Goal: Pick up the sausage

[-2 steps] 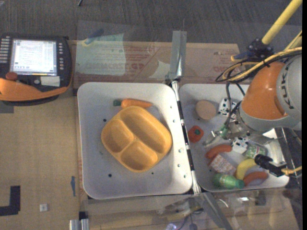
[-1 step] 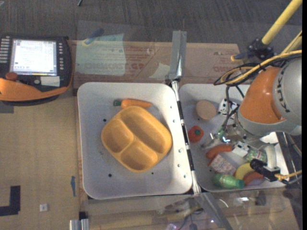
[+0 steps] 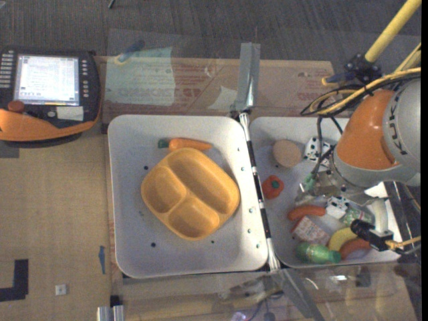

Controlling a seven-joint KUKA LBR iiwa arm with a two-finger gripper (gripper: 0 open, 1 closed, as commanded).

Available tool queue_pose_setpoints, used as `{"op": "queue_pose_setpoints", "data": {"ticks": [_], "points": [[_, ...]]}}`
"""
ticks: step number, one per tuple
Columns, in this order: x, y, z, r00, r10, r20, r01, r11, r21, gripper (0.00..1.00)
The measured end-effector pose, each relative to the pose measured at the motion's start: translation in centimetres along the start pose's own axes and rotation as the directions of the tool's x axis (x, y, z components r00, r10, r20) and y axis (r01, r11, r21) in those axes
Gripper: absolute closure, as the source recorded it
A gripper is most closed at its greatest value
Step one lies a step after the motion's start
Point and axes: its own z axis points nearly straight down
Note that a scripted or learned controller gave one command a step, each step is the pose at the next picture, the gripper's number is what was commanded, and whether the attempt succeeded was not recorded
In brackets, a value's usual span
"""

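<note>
A: Big to small?
B: The bench carries two white bins. The left bin holds a yellow tray and a carrot.
A: The sausage?
B: In the right bin, amid clutter, just beside the gripper. Probably lining up; its grip I cannot tell.
A: Room?
B: Grey carpet.

Arm: rounded grey casing with a broad orange band above the wrist; part of a dark lettered marking shows on the grey shell at the right edge. Black and yellow cables loop along its far side. Tool: dark metal parts.
</note>
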Motion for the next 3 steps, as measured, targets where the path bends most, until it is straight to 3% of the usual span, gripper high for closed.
{"op": "queue_pose_setpoints", "data": {"ticks": [1,2,3], "points": [[0.0,0.0,0.0,1.000,0.000,0.000,0.000,1.000,0.000,0.00],[1.1,-2.1,0.8,0.991,0.132,0.003,-0.132,0.991,-0.006,0.00],[1.1,-2.0,0.0,0.991,0.133,0.002,-0.133,0.991,-0.005,1.00]]}}
